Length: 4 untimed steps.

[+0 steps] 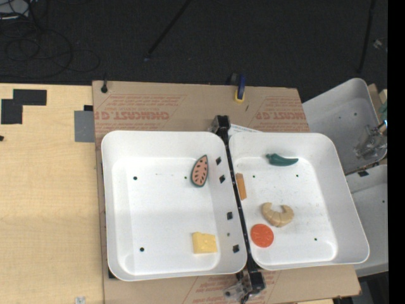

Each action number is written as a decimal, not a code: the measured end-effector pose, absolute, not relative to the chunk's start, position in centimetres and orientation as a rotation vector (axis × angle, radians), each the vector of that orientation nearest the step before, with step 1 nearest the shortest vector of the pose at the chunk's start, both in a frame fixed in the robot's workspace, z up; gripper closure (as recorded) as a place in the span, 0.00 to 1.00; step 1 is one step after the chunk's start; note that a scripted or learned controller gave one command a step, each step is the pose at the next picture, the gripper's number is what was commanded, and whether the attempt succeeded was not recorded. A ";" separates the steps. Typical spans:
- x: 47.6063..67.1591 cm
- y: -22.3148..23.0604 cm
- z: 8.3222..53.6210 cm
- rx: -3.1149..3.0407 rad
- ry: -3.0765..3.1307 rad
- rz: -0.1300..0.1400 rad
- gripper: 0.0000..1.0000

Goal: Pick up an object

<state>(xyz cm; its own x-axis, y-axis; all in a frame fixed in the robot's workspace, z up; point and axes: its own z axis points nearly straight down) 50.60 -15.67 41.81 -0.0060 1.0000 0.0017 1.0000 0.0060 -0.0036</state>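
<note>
Six candidates wait across two bins. In the left bin (158,214), a watermelon slice (200,171) lies lengthwise near-to-far, with a yellow block (204,242) nearer. In the right bin (316,233), on the arm's entry side, sit an orange stick (240,186), red disc (262,235), croissant (278,214) and green pepper (281,160), the pepper lying left-to-right.

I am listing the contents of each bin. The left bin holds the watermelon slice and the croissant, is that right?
Not quite. In the camera view the left bin holds the watermelon slice and a yellow cheese piece. The croissant lies in the right bin.
</note>
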 end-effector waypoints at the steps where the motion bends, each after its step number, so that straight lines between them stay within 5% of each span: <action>1: 47.9 -21.7 51.4 -2.234 -2.223 -0.002 1.00; 4: 48.7 0.7 53.7 -2.209 -2.230 0.002 1.00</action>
<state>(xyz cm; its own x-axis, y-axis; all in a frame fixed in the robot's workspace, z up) 48.68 0.70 53.72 -0.0097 1.0000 0.0009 0.9999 0.0097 -0.0026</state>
